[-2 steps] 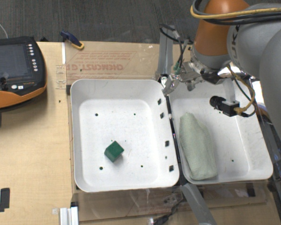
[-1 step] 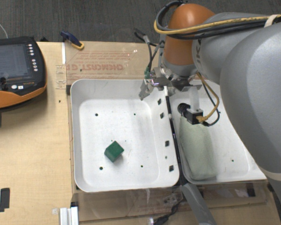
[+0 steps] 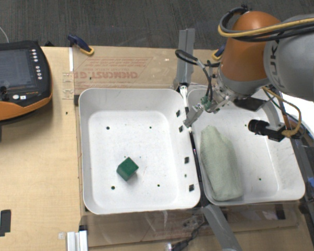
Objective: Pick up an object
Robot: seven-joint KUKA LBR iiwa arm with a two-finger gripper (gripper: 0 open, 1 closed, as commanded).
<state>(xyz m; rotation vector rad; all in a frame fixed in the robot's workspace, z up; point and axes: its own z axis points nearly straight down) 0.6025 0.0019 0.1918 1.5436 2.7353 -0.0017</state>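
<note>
Camera view: gripper [image 3: 209, 104] above pale cloth [image 3: 220, 163]; green block [image 3: 127, 169] in left bin [image 3: 94, 109]

Even bright overhead light; white bins [image 3: 89, 140] slightly glary, soft shadows, focus sharp, mild compression grain

Green cube [image 3: 127, 169] in left bin; pale cloth [image 3: 220, 163] in right.

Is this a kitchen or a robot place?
It looks like a robot lab or workshop, not a kitchen. A grey and orange robot arm reaches over two white bins, a control tablet lies on the wooden bench, and a green block waits for practice picking.
</note>
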